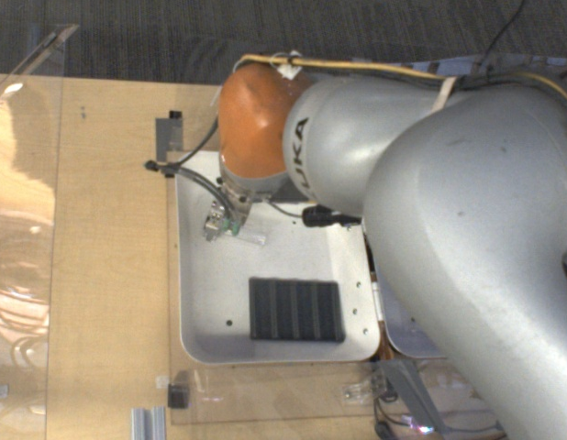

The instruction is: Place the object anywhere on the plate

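Grey arm (467, 236), closest to the lens, carries the letters "UKA" beside its orange band (251, 122). Below that band, the hand (224, 220) hangs over the white bin (196, 337); whether it is open or closed I cannot tell. A black ribbed plate (295, 310) lies in the bin, nearer than the hand and apart from it.

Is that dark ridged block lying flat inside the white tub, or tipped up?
Flat: the block lies on the floor of the left bin, ridged top facing up.
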### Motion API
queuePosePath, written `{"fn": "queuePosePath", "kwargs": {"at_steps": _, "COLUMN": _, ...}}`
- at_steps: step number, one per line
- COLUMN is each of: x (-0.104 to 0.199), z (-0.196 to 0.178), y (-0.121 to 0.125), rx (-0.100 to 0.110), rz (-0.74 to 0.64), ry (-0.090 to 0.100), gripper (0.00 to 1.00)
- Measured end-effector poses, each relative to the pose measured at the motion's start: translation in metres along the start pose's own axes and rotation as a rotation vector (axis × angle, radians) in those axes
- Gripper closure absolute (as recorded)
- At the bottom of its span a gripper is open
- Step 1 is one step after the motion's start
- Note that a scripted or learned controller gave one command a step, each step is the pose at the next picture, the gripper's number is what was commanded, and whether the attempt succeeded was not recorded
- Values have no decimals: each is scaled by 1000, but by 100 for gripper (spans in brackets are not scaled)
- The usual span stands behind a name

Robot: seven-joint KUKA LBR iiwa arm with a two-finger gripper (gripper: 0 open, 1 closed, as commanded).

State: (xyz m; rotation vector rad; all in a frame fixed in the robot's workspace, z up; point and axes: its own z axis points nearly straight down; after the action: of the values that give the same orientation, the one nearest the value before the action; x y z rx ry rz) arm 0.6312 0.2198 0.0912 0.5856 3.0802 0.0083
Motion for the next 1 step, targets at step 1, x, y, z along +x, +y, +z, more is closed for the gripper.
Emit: {"fn": "queuePosePath", "kwargs": {"at_steps": 1, "x": 73, "z": -35, "y": -11, "rx": 0, "rz": -303, "ry": 1, "gripper": 100}}
